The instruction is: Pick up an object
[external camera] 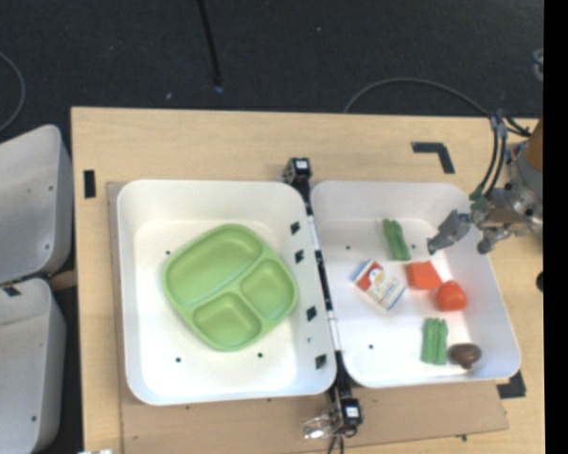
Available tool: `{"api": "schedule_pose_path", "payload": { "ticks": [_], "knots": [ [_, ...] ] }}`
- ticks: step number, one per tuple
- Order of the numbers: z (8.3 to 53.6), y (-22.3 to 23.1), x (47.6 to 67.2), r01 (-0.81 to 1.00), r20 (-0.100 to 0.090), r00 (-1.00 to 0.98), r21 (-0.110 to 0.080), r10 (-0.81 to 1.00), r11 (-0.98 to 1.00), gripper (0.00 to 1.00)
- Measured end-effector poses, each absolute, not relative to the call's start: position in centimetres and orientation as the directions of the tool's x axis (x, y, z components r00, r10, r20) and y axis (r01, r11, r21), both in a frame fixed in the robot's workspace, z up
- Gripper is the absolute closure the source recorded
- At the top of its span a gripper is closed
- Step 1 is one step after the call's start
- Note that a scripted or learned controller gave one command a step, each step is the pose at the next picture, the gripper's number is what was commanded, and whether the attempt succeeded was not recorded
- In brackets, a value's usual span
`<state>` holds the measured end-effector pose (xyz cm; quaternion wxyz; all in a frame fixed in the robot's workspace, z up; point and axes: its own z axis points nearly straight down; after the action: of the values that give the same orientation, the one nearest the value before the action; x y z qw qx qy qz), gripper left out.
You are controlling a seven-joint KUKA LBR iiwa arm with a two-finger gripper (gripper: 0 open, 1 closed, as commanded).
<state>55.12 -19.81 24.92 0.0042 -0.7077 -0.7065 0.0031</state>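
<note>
The arm is reaching in from the right, and the gripper (467, 232) is hanging over the upper right part of the right bin (360, 362). Its two fingers are standing spread apart, one dark fingertip (444, 234) pointing down-left toward the bin floor, the other nearer the bin's right rim, and nothing is sitting between them.

Below it the pieces are lying loose. A small green stick (395, 239) is lying nearest, just left of that fingertip. An orange block (421, 274) is sitting below the gripper, and a red round piece (451, 296) is touching or nearly touching its lower right corner. A small white carton (378, 284) with red and blue print is lying tilted left of the orange block. Further down, a green ridged piece (434, 340) is lying beside a dark brown round thing (466, 356) in the bin's lower right corner.

Over in the left bin (151, 367), a green divided plate (230, 287) is resting flat, turned at an angle, with three compartments showing
</note>
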Motion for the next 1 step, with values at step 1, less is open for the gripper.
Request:
{"api": "schedule_pose_path", "payload": {
  "ticks": [1],
  "knots": [
    [25.54,-19.78,55.36,1.0,-0.001,-0.001,0.001,1.0,0.001,0.0]
  ]
}}
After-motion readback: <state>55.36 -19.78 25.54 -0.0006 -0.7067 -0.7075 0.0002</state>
